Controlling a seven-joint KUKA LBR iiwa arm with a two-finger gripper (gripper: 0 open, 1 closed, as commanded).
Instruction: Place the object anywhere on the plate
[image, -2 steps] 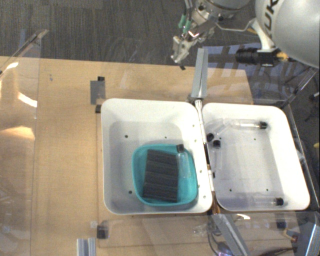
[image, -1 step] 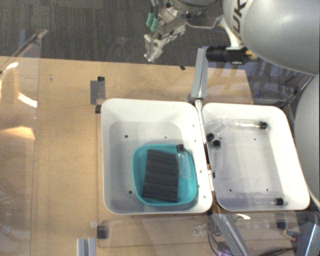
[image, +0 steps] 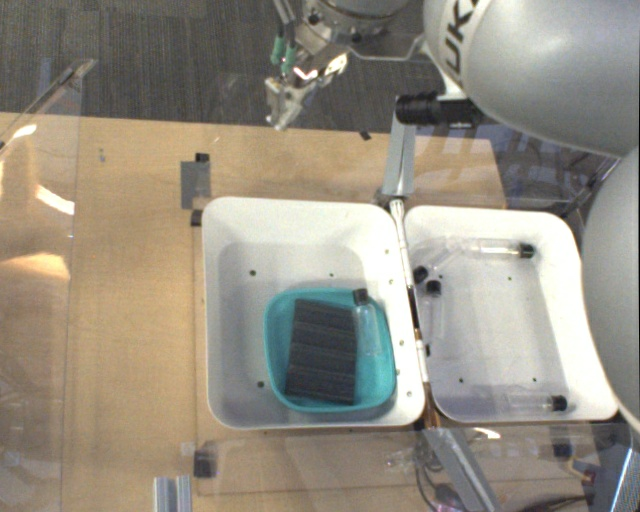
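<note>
The dark ribbed block (image: 323, 351) lies flat on the teal plate (image: 278, 330) in the left bin (image: 226, 300), well below the gripper (image: 283, 108). A clear bottle (image: 368, 330) lies beside it. The gripper hangs above the bench, holding nothing; how far it's parted, I can't tell.

The pale wooden worktop (image: 120, 300) carries two shallow white plastic bins side by side, both lying below the hand (image: 285, 95) in the view: the left bin (image: 225, 260) nearly straight beneath it, the right bin (image: 560, 240) below and off to its right, their rims touching.
</note>
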